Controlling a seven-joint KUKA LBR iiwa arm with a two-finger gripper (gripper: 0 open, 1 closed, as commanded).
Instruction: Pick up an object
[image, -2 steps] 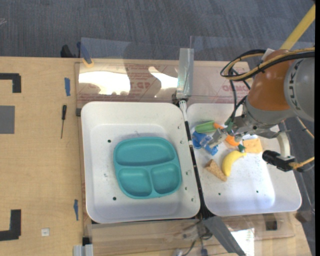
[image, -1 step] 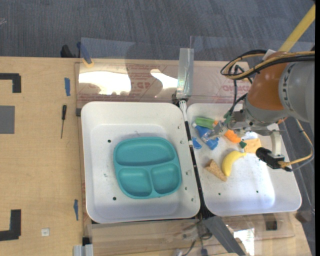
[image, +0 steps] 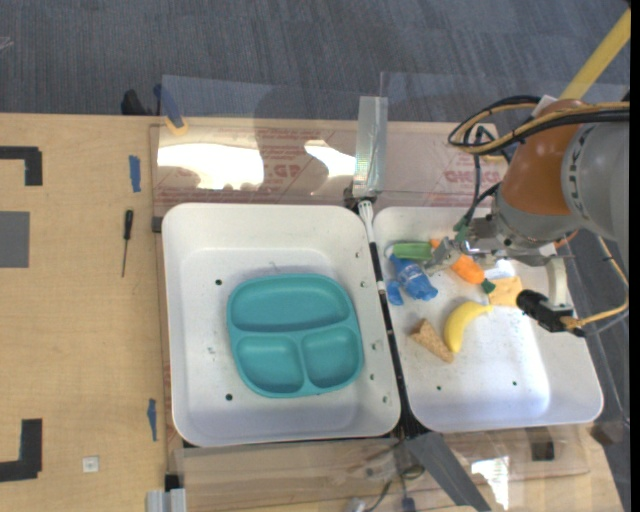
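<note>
Pincer (image: 478, 250) state cannot be determined, its tip being lost among the clutter at the far end of the right bin (image: 520, 395). Nearest the viewer, the cracker piece (image: 432, 340) and banana (image: 462, 322) lie just short of it, well separated. Recommend a vertical descent onto the banana; blue item (image: 415, 280) and carrot (image: 467, 268) beyond are crowded.

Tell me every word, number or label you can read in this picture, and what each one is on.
None can be read.
Clear panel behind the bins: faint reddish printing, too blurred and washed out by glare to read.
Teal tray, banana, blue object and the white bins: no visible writing.
</note>
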